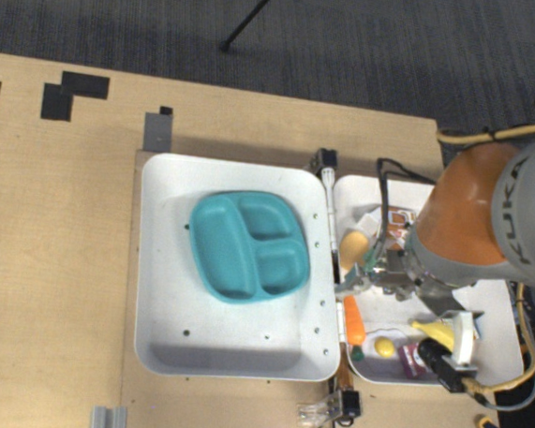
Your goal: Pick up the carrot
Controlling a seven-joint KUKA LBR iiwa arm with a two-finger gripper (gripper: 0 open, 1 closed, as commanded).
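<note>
Plainly not yet gripping: gripper (pixel 376 271) hovering low in the right bin (pixel 356 191), just behind the carrot (pixel 354 322) and apart from it; open or closed, impossible to tell under the bulk of the wrist.

Carrot lying lengthwise against the right bin's left wall, near the front corner, tip toward the front; tight against the divider shared with the left bin (pixel 225 362), which holds a teal divided plate (pixel 250 246).

Likely trouble, judged from this layout:
- Wall on one side of the carrot; little room there for a jaw, so a descent squarely over it probably lands on the rim or the divider rather than beside the carrot; a jam or a skewed closure as the result.
- Closing along the carrot's length instead of across it; probably a squeeze-out, the tapered, smooth body sliding forward into the corner.
- Crowding; a small yellow piece (pixel 384 347) just beside the carrot's front end, a purple object (pixel 411 361) and a yellow banana-like item (pixel 433 330) near; easily nudged, or caught in place of the carrot.
- A pale yellow rounded object (pixel 354 247) just beside the gripper, at the same wall; at risk of being knocked or grabbed by mistake.
- Cables draped around the wrist; possible snagging on the bin edge.
</note>
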